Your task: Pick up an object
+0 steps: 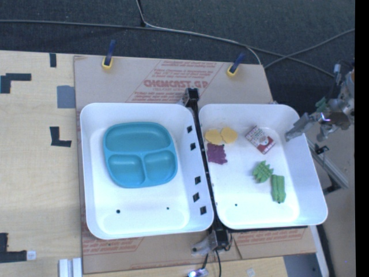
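Bench: two shallow white bins are seen side by side on a cardboard sheet (pixel 173 79), which is held at its far edge by two yellow-and-blue clamps (pixel 108 59).

Left bin (pixel 95 212): a teal divided plate (pixel 140 154) with three compartments is set in the far half.

Right bin (pixel 305 206): five small objects are scattered across it. Two yellow pieces (pixel 221 135) are found touching each other near the divider, with a purple piece (pixel 216 153) just below them. A red-and-white packet (pixel 259 139) is placed tilted near the middle of the far half. A green leafy piece (pixel 262 171) and a green pod-shaped piece (pixel 278 188) are seen close together toward the right wall.

Gripper (pixel 331 117): it is pictured at the view's right edge, just outside the right bin's far right corner, well apart from every object. How far the jaws are parted cannot be told, and nothing is seen held.

Cables (pixel 138 7): dark leads are run across the dark floor beyond the bench.
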Controlling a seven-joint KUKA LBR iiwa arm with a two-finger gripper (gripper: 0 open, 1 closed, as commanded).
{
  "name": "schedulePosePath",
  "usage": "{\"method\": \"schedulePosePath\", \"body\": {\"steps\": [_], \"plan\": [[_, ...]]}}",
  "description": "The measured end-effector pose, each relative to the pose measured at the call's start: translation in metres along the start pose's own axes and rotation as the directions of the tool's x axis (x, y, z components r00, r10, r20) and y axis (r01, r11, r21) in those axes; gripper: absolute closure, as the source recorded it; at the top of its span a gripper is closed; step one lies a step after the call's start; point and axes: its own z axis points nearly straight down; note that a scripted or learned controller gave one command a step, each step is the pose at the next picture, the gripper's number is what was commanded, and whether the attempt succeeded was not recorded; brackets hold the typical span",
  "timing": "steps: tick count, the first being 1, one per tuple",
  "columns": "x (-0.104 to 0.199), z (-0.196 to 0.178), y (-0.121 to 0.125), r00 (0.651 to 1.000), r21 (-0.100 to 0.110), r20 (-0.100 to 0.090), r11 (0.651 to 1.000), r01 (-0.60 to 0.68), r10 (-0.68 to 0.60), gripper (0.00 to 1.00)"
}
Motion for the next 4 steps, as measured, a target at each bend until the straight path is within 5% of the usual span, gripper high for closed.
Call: {"method": "schedulePosePath", "body": {"steps": [1, 4], "plan": [[0.0, -0.004, 0.002, 1.0, -0.008, 0.002, 1.0, 0.003, -0.003, 0.0], [0.005, 0.154, 0.016, 1.0, -0.003, 0.001, 1.0, 0.003, -0.003, 0.0]]}}
